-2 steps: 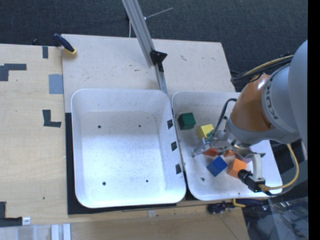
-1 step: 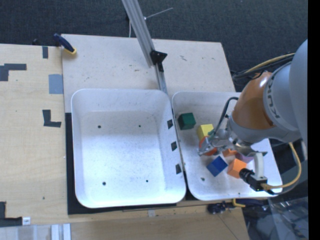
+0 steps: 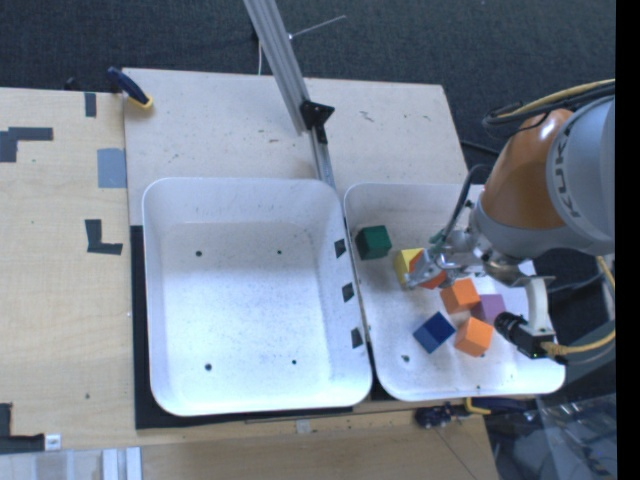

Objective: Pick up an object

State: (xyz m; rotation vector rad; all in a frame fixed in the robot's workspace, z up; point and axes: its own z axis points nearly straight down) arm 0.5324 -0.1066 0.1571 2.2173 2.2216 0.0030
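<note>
Hand low in right bin, against yellow block.

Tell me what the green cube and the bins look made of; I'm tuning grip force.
Green cube: matte, with flat faces and crisp edges, so painted wood or hard foam; the look leaves it open. Left bin and right bin: smooth, slightly glossy white with rounded, moulded rims, probably thin plastic.

Both bins are white, the left one dotted with dark specks. In the right bin lie a green block, a yellow block, two orange blocks, a blue block and a pale purple block.
</note>
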